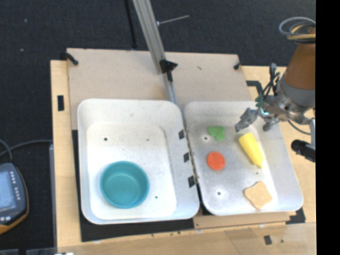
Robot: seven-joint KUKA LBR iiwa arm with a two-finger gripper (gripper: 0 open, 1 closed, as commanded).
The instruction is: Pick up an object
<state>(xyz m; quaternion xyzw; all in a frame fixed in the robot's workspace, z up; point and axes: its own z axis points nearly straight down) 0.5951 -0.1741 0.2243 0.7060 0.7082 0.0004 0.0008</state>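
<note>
The right bin (281,179) holds a yellow oblong piece (251,149), a small green piece (216,133), an orange-red disc (215,160) and a tan bread-like slice (258,195). My gripper (257,121) hangs over the bin's upper right part, just above the yellow piece's top end. It is open, its two grey fingers (244,122) spread apart with nothing between them. The arm's orange band (300,68) rises behind it at the right edge.
A teal bowl (124,184) sits in the left bin (133,116), near its front. A slanted metal rail (151,31) comes down from the top to the gap between the bins. A handheld pendant (10,193) lies off the bench at left.
</note>
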